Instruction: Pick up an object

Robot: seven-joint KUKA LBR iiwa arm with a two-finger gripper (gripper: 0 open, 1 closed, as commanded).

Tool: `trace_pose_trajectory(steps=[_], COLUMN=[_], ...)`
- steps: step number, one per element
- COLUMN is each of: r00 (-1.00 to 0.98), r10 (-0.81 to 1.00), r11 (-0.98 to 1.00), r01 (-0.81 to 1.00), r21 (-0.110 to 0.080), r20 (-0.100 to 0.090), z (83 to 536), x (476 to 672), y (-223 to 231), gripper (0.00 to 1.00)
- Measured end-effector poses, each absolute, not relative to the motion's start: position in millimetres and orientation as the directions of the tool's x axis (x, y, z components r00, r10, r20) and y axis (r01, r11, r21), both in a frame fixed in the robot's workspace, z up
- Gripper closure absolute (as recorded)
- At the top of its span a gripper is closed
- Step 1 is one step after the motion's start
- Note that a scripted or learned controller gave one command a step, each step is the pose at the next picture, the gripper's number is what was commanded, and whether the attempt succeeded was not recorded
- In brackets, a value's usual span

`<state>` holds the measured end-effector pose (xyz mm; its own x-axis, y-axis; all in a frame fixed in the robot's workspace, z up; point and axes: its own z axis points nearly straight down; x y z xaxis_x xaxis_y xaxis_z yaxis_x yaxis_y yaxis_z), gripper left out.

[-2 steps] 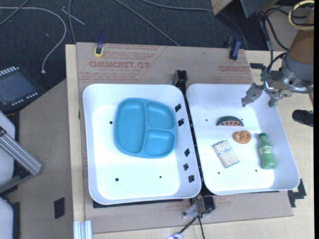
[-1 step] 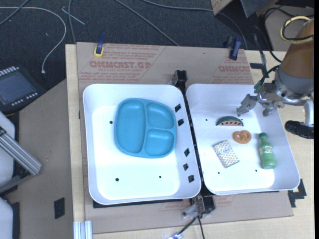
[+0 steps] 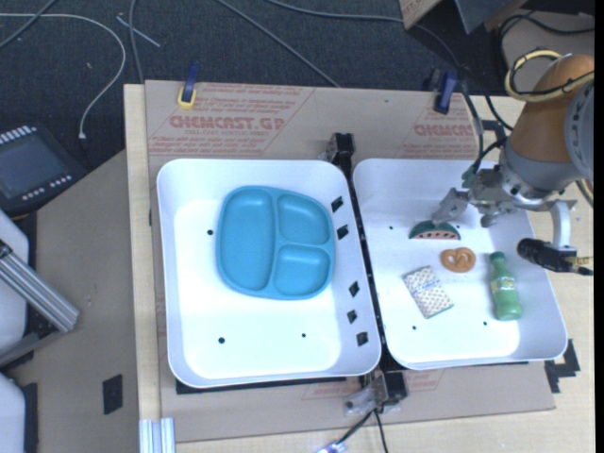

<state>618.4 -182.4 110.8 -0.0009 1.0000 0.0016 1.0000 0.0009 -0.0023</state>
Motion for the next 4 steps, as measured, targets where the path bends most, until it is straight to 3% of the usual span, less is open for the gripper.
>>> trace_pose_trajectory(steps=[1,4], r00=[-0.002,-0.001], r10=[1.0,1.0], r11=[0.002,0.001], r01=[1.0,1.0], r21=[0.004,0.006], r20=[0.0,-0.001], z=[125.3,281.6], x=[619.9,619.9], y=[-182.7,-173.5], gripper=[1.0,1.0])
